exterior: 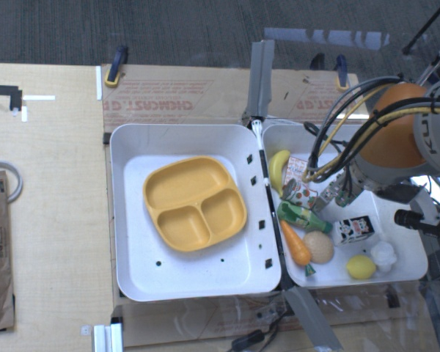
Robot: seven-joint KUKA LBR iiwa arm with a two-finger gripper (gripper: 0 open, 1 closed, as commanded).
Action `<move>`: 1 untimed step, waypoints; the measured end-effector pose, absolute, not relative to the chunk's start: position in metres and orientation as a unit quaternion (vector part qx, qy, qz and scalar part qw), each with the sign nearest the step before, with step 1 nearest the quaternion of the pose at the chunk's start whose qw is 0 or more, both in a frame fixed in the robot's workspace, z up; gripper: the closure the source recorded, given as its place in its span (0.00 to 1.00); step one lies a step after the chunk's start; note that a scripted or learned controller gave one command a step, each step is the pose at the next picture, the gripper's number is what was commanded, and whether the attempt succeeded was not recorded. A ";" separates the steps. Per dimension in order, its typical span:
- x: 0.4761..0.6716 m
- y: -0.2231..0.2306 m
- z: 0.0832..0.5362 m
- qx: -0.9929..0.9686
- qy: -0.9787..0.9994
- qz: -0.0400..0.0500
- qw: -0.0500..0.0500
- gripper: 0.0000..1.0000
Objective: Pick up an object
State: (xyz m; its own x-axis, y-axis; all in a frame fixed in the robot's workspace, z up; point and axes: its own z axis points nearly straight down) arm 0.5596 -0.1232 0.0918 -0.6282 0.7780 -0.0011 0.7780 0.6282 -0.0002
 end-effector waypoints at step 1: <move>0.644 -0.144 0.160 0.169 0.986 0.000 0.004 1.00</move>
State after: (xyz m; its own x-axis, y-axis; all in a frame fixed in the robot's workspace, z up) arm 0.6438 -0.1445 0.1601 -0.9430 0.3328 -0.0072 0.3328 0.9430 0.0007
